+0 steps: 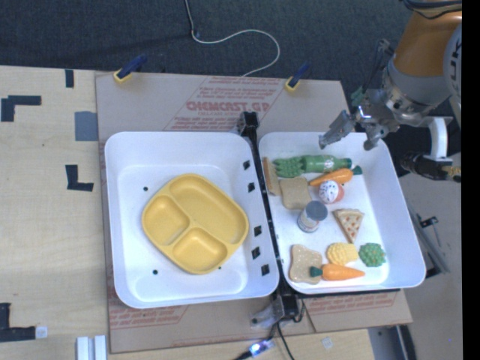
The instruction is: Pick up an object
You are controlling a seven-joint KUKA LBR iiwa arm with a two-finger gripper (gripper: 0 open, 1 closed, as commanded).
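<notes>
Approach step, nothing grasped; gripper hung upper right of frame, over the right bin's far rim, fingers spread wide and holding nothing; green bottle lay just below; next move likely calls for descent onto it.

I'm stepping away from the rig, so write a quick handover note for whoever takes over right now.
Gripper: jaws open, holding nothing, above the back edge of the right bin.
Right bin holds the toy food: green bottle, two carrots, can, corn, broccoli, bread pieces and others.
Left bin holds a yellow divided tray.
Done: nothing picked yet.
Left: lower onto one item, grip and lift it.
</notes>
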